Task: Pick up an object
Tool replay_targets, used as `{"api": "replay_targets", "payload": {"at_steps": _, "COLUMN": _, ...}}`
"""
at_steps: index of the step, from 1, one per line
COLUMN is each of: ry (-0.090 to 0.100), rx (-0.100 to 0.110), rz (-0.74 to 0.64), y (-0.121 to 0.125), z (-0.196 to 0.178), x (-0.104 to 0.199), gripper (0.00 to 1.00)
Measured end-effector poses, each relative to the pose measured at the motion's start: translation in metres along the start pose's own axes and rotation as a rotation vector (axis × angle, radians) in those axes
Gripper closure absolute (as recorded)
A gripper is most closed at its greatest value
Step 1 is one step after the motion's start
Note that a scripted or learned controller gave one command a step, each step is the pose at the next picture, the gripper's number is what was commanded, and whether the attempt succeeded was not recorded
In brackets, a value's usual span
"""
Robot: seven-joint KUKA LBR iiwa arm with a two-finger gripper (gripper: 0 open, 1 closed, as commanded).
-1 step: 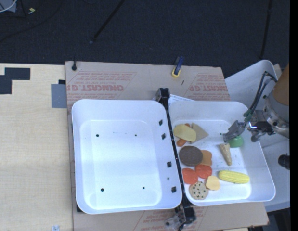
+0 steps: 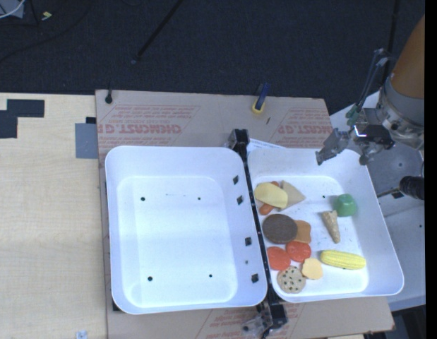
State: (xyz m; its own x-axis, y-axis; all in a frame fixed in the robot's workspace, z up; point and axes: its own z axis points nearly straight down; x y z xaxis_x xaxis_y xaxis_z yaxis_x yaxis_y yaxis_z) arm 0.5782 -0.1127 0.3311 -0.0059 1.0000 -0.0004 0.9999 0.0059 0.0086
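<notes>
A dark carpeted floor (image 2: 204, 34) occupies the far part of the scene, crossed by thin cables (image 2: 158, 23). A light wood bench top (image 2: 45, 224) lies at left, bearing black and grey rectangular markers (image 2: 20, 115). A printed cardboard sheet (image 2: 197, 119) covers the bench centre.

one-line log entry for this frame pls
gripper: above right white bin far rim, holding nothing | yellow toy corn cob: in bin | pick: not started

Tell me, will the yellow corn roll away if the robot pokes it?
Probably a little. The corn looks long and rounded, lying on its side on the right bin's smooth floor, so a sideways nudge could roll it. It looks like a light, stiff toy.
</notes>
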Motion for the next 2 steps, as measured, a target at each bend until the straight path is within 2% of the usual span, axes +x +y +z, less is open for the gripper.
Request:
{"api": "replay_targets", "payload": {"at_steps": 1, "ry": 0.001, "rx": 0.011, "rz": 0.004, "y": -0.003, "z": -0.004, "x": -0.002, "gripper": 1.00}}
{"api": "replay_targets", "payload": {"at_steps": 2, "ry": 0.001, "rx": -0.008, "rz": -0.001, "y": 0.012, "z": -0.162, "x": 0.060, "gripper": 1.00}}
